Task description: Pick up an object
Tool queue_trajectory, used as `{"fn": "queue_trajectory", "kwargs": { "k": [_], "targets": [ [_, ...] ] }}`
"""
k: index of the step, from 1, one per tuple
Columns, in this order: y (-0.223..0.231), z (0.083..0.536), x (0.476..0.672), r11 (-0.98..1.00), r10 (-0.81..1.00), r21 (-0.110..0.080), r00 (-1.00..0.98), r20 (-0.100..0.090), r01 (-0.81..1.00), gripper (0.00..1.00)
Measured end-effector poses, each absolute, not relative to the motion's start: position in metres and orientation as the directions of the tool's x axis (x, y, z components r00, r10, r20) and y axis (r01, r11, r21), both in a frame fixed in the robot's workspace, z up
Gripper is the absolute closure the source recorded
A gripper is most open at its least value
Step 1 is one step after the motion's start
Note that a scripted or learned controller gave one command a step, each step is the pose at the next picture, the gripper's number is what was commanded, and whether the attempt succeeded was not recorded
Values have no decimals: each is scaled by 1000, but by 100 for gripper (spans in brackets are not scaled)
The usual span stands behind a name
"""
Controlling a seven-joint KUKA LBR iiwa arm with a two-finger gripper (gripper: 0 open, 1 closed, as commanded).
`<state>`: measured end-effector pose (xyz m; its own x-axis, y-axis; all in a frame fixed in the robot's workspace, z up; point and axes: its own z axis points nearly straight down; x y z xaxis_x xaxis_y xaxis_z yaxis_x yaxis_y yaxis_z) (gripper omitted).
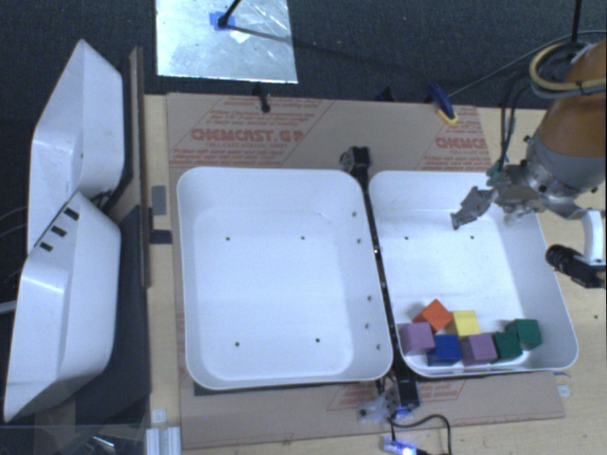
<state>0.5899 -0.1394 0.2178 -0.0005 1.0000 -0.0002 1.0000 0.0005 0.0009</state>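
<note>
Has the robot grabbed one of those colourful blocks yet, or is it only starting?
Only starting, it seems. Nothing looks picked: the orange block, yellow block and the others lie clustered at the near end of the right bin. The gripper hangs above that bin's far end, away from them. Reaching, grasping and lifting remain.

This looks like a robotics lab: a grey-and-orange industrial arm reaches over two shallow white plastic bins on a brown printed-cardboard bench top, with loose black cables and spare white tubs stacked alongside.
</note>
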Motion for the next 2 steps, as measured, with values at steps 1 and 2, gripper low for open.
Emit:
{"fn": "queue_trajectory", "kwargs": {
  "k": [1,2],
  "targets": [
    [-118,99,599,2,1000,-8,-2,2,1000,0],
    [-195,86,595,-5,1000,0,5,-2,1000,0]
  ]
}}
